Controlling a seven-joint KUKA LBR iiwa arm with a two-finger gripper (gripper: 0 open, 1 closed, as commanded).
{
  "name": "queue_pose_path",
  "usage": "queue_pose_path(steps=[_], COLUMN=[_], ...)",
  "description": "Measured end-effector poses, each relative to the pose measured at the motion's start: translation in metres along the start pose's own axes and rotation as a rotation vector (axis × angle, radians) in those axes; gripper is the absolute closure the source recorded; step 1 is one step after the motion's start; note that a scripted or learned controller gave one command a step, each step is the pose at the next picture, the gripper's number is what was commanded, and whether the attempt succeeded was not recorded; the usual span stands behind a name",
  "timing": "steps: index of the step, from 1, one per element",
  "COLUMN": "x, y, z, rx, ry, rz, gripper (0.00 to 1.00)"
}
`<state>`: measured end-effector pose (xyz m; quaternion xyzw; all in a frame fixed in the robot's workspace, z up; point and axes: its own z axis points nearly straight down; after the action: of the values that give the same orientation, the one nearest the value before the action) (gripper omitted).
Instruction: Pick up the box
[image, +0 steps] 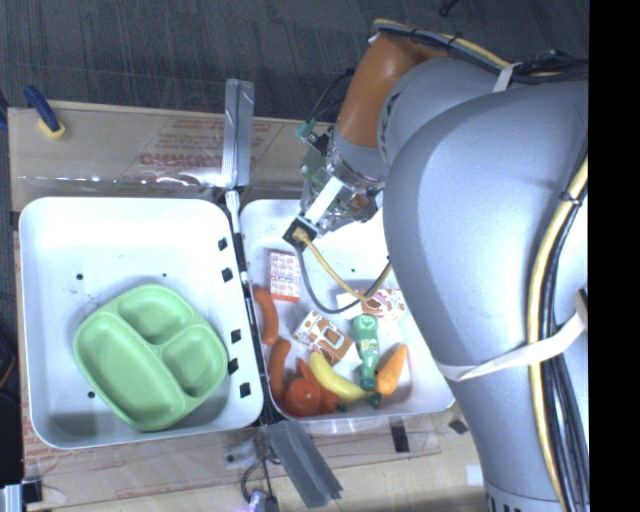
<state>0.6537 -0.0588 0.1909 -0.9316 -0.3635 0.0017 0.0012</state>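
A small red-and-white patterned box (284, 275) lies flat in the right bin (262, 212), close to its left wall. A second patterned box (324, 336) sits lower down among the toy food. A third box (386, 303) peeks out from under the arm. My gripper (350, 206) hangs over the back of the right bin, above and to the right of the first box and apart from it. The big grey arm hides the bin's right side.
The right bin's front holds two sausages (268, 314), a banana (334, 379), a green bottle (367, 348), a carrot (391, 368) and a tomato (303, 397). In the left bin (60, 230) lies a green divided plate (150, 355).
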Motion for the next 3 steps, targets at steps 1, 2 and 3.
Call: queue_pose_path(steps=[1,2,3], x=[0.012,0.015,0.017], y=[-0.066,-0.056,-0.09], z=[0.0,-0.001,0.0], rx=[0.002,-0.002,0.001], ry=[-0.001,0.001,0.0], rz=[-0.011,-0.042,-0.071], gripper=[0.0,0.0,0.0])
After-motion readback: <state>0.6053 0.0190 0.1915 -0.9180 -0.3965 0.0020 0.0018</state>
